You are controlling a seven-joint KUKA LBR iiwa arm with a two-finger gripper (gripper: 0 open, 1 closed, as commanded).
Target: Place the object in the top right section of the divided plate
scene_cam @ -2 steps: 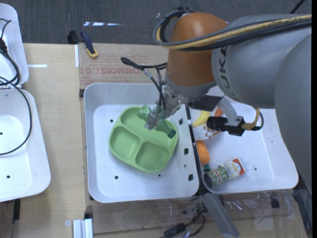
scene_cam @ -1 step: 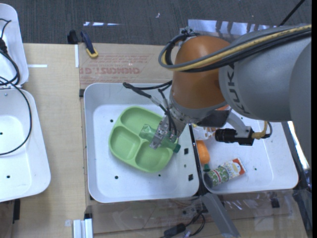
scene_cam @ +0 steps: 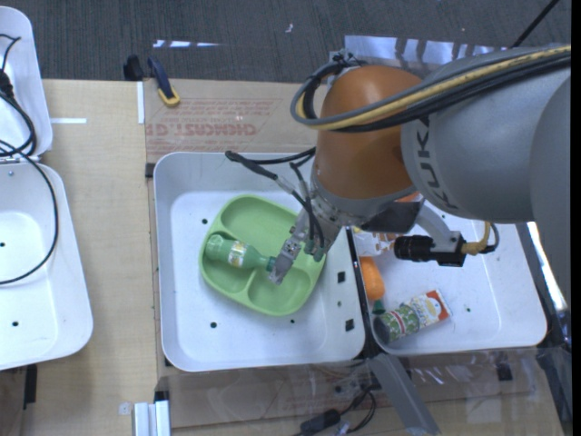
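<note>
A green divided plate (scene_cam: 272,300) lies in the left white bin (scene_cam: 182,334). A green bottle (scene_cam: 231,252) with a pale label rests on its side across the plate's left section, its neck pointing right. My gripper (scene_cam: 300,254) hangs over the middle of the plate, at the bottle's neck end. It stands open, with its lower finger (scene_cam: 283,265) next to the cap and nothing clearly held between the fingers. The arm's orange band and grey body hide the plate's upper right part.
The right bin (scene_cam: 490,334) holds an orange item (scene_cam: 370,280) and a small bottle with a red, white and green label (scene_cam: 413,316), both close to the divider. A blue and yellow tool (scene_cam: 162,80) lies on the cardboard behind the bins. White equipment with black cables (scene_cam: 27,198) stands at far left.
</note>
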